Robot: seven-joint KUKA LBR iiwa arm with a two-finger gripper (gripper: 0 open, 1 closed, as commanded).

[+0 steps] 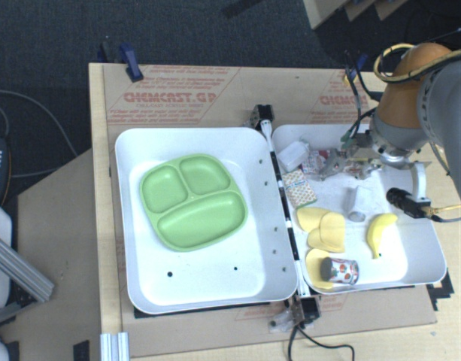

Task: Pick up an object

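- While the grey arm reaches in from the right, its pincer hangs low over the far end of the right bin; whether it is wide or narrow cannot be told.
- Candidates lie loose there, kept within reach: a banana, a grey cylinder, yellow pieces, a small can, a patterned packet.
- Left bin holds a green divided plate, apart from the pile.

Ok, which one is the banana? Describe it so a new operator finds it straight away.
Start at the right bin, the one holding the small items. Look to its right side, below the end effector. The banana is the curved yellow piece lying alone there, apart from the paler yellow pieces beside the divider.
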